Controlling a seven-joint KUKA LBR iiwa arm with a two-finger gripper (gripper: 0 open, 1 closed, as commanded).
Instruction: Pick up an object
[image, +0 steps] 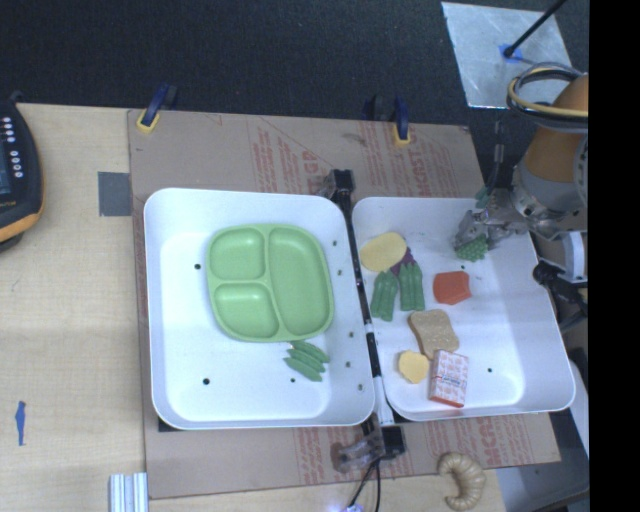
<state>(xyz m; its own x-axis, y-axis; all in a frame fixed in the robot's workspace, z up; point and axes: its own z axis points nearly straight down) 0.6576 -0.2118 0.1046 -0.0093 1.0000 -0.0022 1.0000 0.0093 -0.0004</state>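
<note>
Croissant-shaped piece (462, 478) lay nearest us, on the bench outside both bins. We logged the left bin (152, 300) with a green divided plate (270, 282) and green beans (307, 360), then the right bin (555, 372) with the rest: bread slice (433, 330), red-and-white packet (449, 378), red chunk (451, 288). The gripper (480, 230) sat at that bin's far right. A small dark-green lump (470, 247) lay touching or just under its tip, on the near-left side, and we judged it the likely target. Its long axis was unreadable. We could not tell how wide the gripper stood or whether it held anything, because the wrist blurred into the lump.
</note>
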